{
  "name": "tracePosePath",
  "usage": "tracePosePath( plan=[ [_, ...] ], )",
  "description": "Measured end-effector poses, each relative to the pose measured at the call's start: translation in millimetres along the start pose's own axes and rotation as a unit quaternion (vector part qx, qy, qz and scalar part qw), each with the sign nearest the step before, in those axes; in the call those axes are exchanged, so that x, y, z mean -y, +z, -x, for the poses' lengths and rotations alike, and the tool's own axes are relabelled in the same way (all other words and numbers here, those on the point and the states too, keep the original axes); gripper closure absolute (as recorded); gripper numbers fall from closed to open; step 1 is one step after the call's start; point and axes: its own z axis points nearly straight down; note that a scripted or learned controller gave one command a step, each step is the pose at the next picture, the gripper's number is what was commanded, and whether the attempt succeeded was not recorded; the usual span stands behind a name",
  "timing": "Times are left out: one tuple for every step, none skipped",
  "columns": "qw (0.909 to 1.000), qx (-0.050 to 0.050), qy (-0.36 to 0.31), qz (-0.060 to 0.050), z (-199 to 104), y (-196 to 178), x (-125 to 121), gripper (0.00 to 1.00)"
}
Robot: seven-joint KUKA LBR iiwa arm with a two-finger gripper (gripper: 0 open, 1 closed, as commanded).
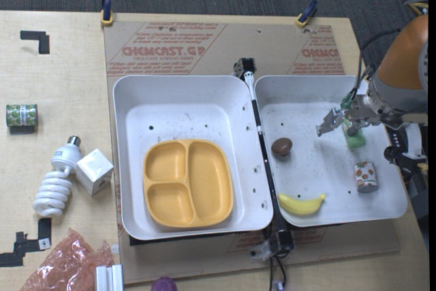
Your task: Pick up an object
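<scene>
Down at the near edge, a crinkly red mesh bag [71, 259] spills over the pale wooden surface [54, 88]. Up from there, in the right bin [385, 209], a smooth yellow banana [301, 203] lies along the front wall, long axis running left to right, its tips curling upward. In the left bin [129, 105] sits a glossy mustard-yellow plastic tray [187, 182] with three compartments and rounded corners. On the bare wood to the left lie a white spiral bulb [54, 185] and a small white cube [94, 171]. Back in the right bin, a small can with red spots [366, 176] stands near the right wall, and a round dark brown lump [281, 146] rests near the divider. Farther still, the hand [340, 120] hangs over the bin's far right part, metal fingers slanting left; a soft green thing [355, 140] shows just beneath it. Whether the fingers grip it, I cannot tell. At the back, brown printed cardboard [170, 44] lies flat.
</scene>
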Motion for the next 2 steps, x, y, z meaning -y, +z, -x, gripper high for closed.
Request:
tracePosePath(
  plan=[
    [0.9997, 0.019, 0.013, 0.002, -56.9, 21.8, 40.9, 0.0],
    [0.9997, 0.018, 0.014, 0.002, -96.8, 23.6, 119.7, 0.0]
  ],
)
